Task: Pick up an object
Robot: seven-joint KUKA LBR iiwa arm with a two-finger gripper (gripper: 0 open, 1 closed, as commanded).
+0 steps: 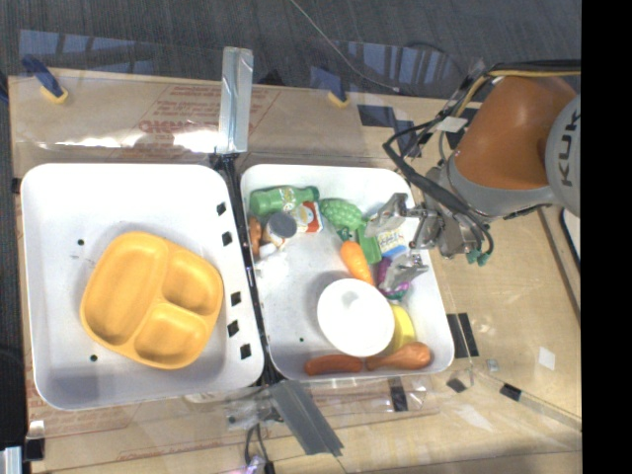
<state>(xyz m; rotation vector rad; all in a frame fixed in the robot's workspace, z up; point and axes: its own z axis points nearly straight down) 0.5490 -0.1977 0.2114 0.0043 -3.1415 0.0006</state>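
**Plastic and sheen on a taped bench**

Two smooth white plastic bins (pixel 59 265) sit on a matt wood-look bench (pixel 513 314). A glossy yellow plastic divided tray (pixel 150 297) fills the left bin. At six o'clock in the right bin, a smooth white plastic lid (pixel 355 316) lies beside a shiny orange toy carrot (pixel 355 260). The arm's orange band (pixel 509 131) gleams; clear film (pixel 128 117) covers cardboard at eleven o'clock.

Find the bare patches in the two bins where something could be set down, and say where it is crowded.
Left bin: bare floor all round the yellow divided plate, widest along the top. Right bin: one small patch left of the white round lid, below the green bottle. Its right side, by the carrot and gripper, is crowded.
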